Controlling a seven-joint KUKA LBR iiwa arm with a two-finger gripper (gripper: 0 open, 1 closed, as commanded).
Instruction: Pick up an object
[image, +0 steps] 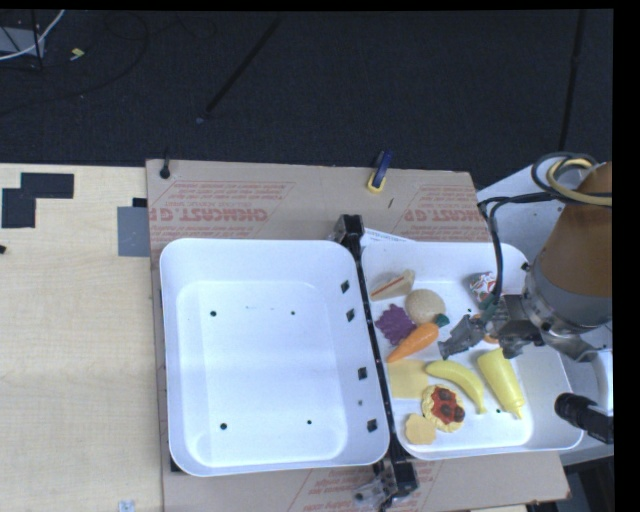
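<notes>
Though reaching in from the right, hangs above the right-hand bin rather than down among the toys: grey arm (585, 250), with its tool (488, 335) low over the bin's middle. Cannot tell whether the tool is released or clenched, and cannot make out anything gripped in it.

Largest first:
- Pale wooden counter (70, 350), spread across the left and under everything else
- Sheet of brown cardboard (250, 205) with red print, lying beneath both bins
- Left bin (185, 350), white and shallow, touching its neighbour along a black joining strip (365, 330)
- Right bin (545, 405), white, holding all the toys
- Yellow flat slab (403, 378), near the joining strip
- Yellow corn-like piece (501, 383), just below the tool
- Banana (456, 380), just beside that piece, on its left
- Orange carrot (412, 343), tilted, just left of the tool
- Purple grape bunch (394, 322), touching the carrot's upper end
- Beige round lump (425, 303), just above the carrot
- Sandwich wedge (392, 285), near the bin's far-left corner
- Red-topped round piece (443, 405), below the banana
- Small yellow disc (420, 430), at the bin's near edge
- Red and white scrap (483, 285), above the tool
- Blue and yellow clip (379, 172), on the cardboard's far edge
</notes>
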